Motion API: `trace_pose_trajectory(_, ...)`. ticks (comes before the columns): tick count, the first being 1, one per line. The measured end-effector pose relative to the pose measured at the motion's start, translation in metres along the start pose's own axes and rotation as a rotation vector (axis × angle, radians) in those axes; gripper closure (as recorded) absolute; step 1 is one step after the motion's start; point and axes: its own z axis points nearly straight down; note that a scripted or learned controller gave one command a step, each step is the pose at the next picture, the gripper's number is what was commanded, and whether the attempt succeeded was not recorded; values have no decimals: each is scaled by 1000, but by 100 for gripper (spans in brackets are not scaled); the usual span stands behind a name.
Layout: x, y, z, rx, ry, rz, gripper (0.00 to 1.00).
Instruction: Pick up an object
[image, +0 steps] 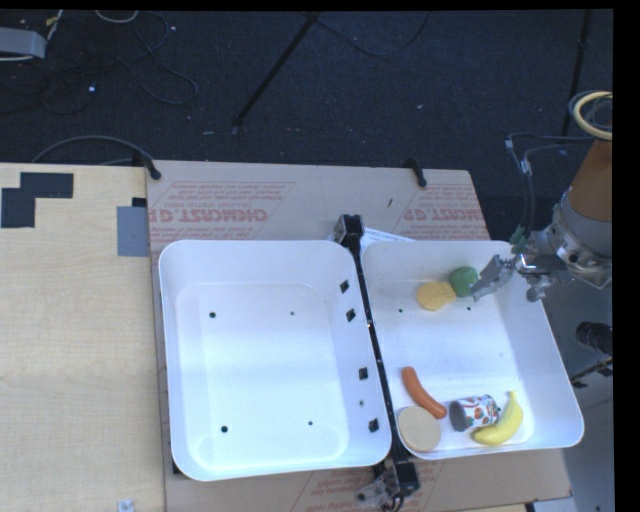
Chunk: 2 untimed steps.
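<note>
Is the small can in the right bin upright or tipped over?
Tipped over. The can lies on its side on the bin floor, its dark end facing left, between the carrot and banana.

Yellow lump touching green ball near right bin's far edge; carrot, disc, can, banana along near edge.

- A robotics lab: two white bins on cardboard sheet atop a plywood bench
- Loose cables across dark carpet
- Toy food props, like the banana
</note>
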Motion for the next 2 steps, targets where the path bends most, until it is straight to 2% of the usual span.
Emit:
trace_pose_trajectory(1,37,-21,120,12,5,-2,0)
trace_pose_trajectory(2,81,-63,163,2,1,-1,0)
